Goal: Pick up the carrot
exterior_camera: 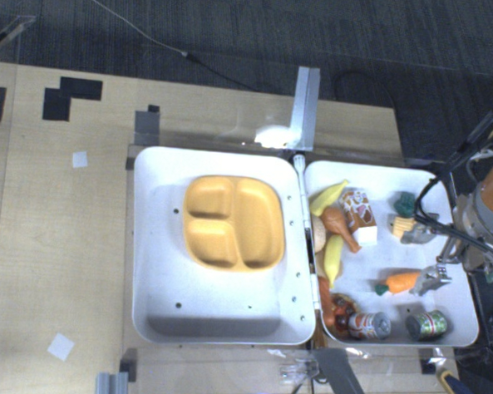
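The carrot (401, 282), orange with a green stub at its left end, lies flat in the lower middle of the right bin (397, 178). My gripper (426, 258) reaches in from the right edge, low over the bin and open. Its lower finger (431, 281) sits right against the carrot's right end. Its upper finger (419, 235) lies near a small yellow and teal item (403, 222). The carrot is beside the lower finger rather than between the two, and the gap holds nothing.
Along the right bin's left side lie two bananas (330, 195), a brown drumstick (341, 225) and a small box (358, 209). Two cans (427, 325) rest by the front wall. The left bin (151, 253) holds a yellow divided plate (232, 222).
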